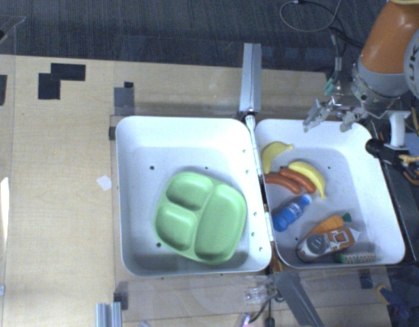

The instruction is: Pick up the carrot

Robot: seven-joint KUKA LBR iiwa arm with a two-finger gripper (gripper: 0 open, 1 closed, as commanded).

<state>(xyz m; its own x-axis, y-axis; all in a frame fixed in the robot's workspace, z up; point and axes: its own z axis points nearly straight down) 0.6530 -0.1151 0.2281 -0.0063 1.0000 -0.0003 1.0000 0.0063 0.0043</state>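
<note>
The gripper hangs above the far rim of the right bin, below the arm's orange band. Its two fingers are spread apart with nothing between them.

The carrot lies in the right bin, well apart from the gripper, toward the bin's near side and almost straight in front of the fingers. It is a short orange body, tapered, with a small green tip at the end pointing toward the arm side. It rests against a bottle with an orange label, which lies just nearer the camera. A blue bottle lies just beside the carrot, on the side toward the bin divider.

Between the gripper and the carrot lie a yellow banana, a yellow lemon and an orange-red sausage.

The left bin holds a green sectioned plate, well apart from the gripper.
</note>
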